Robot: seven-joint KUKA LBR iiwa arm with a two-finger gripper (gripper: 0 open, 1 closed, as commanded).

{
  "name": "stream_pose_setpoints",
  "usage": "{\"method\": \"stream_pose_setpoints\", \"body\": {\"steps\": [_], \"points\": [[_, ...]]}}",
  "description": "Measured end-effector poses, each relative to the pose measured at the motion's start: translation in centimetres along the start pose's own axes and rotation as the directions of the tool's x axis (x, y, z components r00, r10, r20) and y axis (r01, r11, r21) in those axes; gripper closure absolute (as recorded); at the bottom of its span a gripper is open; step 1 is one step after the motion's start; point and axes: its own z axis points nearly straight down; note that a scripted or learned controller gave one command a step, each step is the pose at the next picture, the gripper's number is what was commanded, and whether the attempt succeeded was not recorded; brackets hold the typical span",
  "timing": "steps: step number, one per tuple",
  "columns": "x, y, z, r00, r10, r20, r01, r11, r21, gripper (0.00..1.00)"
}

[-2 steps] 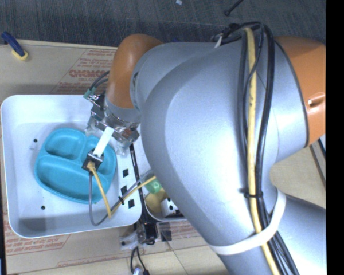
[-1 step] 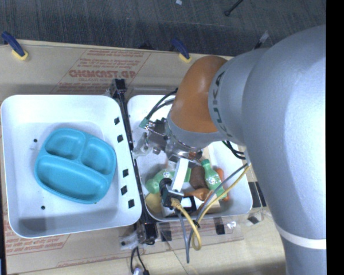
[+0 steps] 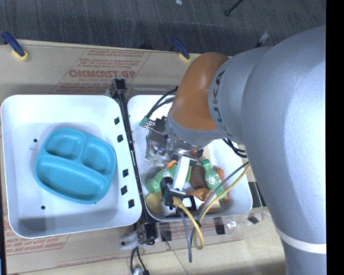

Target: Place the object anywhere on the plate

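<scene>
Blue plate (image 3: pixel 74 165) open above, right bin (image 3: pixel 139 109) crowded under arm (image 3: pixel 264 96)

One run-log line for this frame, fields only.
arm: low over small-item pile in right bin | plate: blue, in left bin, no item on it | grasp: cannot tell | task: not done

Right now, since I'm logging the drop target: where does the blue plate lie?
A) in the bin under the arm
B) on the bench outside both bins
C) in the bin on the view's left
C: the blue plate lies in the white bin on the view's left, while the arm hangs over the other bin.
</scene>
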Motion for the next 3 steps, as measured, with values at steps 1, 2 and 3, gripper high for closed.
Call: {"method": "stream_pose_setpoints", "body": {"steps": [1, 2, 3], "points": [[0.01, -0.01, 0.00, 1.000, -0.001, 0.001, 0.001, 1.000, -0.001, 0.00], [0.08, -0.03, -0.91, 1.000, -0.009, 0.003, 0.009, 1.000, 0.006, 1.00], [0.09, -0.03, -0.91, 1.000, -0.010, 0.003, 0.010, 1.000, 0.006, 0.00]]}}
